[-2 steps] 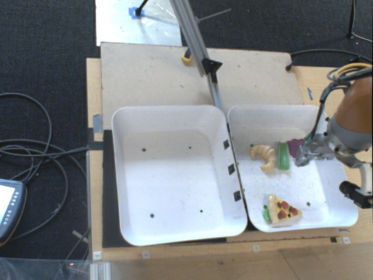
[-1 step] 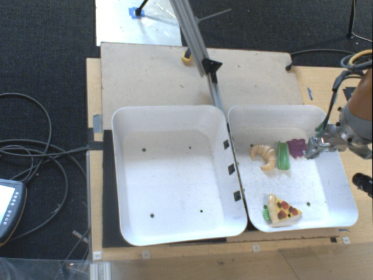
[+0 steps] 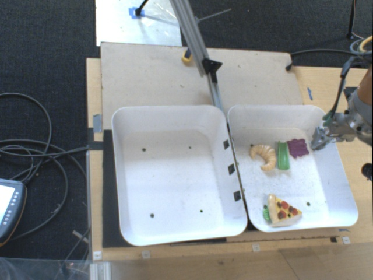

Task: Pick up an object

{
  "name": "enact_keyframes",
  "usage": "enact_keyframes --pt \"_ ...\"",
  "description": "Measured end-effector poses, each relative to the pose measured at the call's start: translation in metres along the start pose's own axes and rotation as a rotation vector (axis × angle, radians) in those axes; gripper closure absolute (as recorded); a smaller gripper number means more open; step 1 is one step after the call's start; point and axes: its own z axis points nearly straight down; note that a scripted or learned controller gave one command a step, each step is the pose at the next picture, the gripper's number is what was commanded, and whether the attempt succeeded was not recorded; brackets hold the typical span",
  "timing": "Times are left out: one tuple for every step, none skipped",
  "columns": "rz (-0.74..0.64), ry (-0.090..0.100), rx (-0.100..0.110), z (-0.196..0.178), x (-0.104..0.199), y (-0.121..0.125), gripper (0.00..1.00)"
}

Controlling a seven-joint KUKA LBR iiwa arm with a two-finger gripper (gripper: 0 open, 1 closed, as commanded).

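a tablet (image 3: 8, 209) and loose cables (image 3: 41, 156) lay on the dark floor off the tabletop's (image 3: 151, 74) left edge, well clear of the work. on the tabletop, the left bin (image 3: 169, 174) sat toward the front-left corner, touching its neighbour along a shared wall marked with small dark tags. a slanted metal pole (image 3: 195, 34) crossed from the back edge down to where the two bins met, so it probably hemmed in any approach from that side.

the right bin (image 3: 332, 185) held everything worth picking. a croissant (image 3: 264, 156) lay near its middle, with a green block (image 3: 282, 155) just beside it and a purple piece (image 3: 298, 148) next along, the three close enough to crowd a grasp. a pizza slice (image 3: 281, 210) rested apart, near the bin's front wall, likely the easier target.

the tool (image 3: 322, 137) hung over the bin's right rim near the tabletop's right edge, just beside the purple piece, seemingly poised to come down on that cluster. whether it stood apart or together could not be told; nothing appeared between its tips.
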Motion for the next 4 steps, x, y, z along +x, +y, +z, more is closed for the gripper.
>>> enact_keyframes --pt "0.000 0.000 0.001 -0.036 0.000 0.002 1.00" --pt "-0.004 0.004 0.005 -0.041 0.052 0.002 1.00" --pt "-0.005 0.005 0.006 -0.044 0.109 -0.009 1.00" --pt "-0.004 0.004 0.005 -0.040 0.157 -0.007 1.00"
